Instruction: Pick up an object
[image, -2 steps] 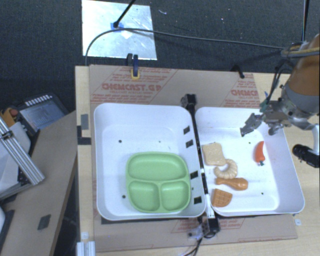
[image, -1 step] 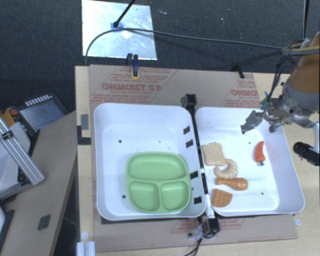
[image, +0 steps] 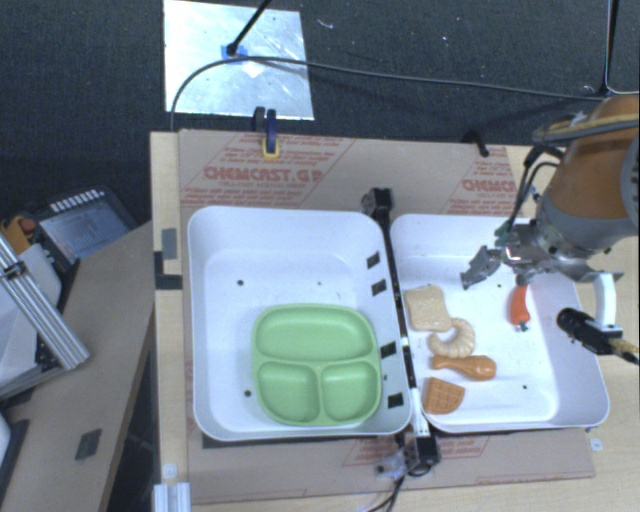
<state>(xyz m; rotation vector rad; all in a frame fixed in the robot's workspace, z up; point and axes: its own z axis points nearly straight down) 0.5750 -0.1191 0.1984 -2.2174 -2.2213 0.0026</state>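
**Arm over the right bin, toy food below**

The grey arm with its orange band reaches in from the right and hangs over the far half of the right bin (image: 575, 395). Its gripper (image: 480, 270) points toward the bin's middle; whether it is open or closed cannot be told from this angle, and nothing is seen held in it.

The toy food lies in the right bin. A pale slice of bread (image: 427, 307) rests near the bin's left wall, about midway along it. Just in front of it, touching or nearly so, curls a cream-coloured shrimp (image: 455, 340). Nearer the front edge lies a brown drumstick (image: 467, 367), and at the front left corner sits an orange waffle-like piece (image: 443, 396). An orange carrot (image: 519, 305) lies apart from these, toward the bin's right side, close below the arm's wrist.

The left bin (image: 215, 300) holds a green divided plate (image: 317, 362), set toward its front right corner, with three compartments.
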